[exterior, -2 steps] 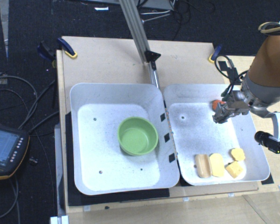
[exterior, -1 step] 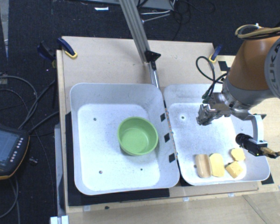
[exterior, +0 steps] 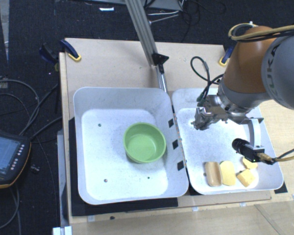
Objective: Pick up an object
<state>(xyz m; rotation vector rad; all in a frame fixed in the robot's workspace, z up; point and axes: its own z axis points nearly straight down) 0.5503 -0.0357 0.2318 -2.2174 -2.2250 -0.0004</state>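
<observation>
Pale wooden bench (exterior: 112, 62), bearing two shallow white bins side by side. Grey arm with orange band (exterior: 264, 67), reaching in from the right above the far part of the right bin. Left bin (exterior: 100, 155): one item inside, near the middle. Right bin (exterior: 213, 143): three small items in a row along the near edge. Slanted metal pole (exterior: 143, 26) crossing the far side of the bench, ending by the gap between the bins. Handheld control pendant (exterior: 5, 163) off the bench, far left, on the dark floor. Green bowl (exterior: 145, 142), upright, mouth up, in the left bin, well apart from the arm. Gripper (exterior: 202, 121) low over the far-left part of the right bin, near the inner wall; how far open, cannot tell; nothing seen in its grasp. Tan roll (exterior: 212, 173), leftmost of the row, touching or just beside the yellow piece (exterior: 228, 173). Smaller yellow chunk (exterior: 245, 178) at the right end, near the corner. All three well apart from the gripper.
</observation>
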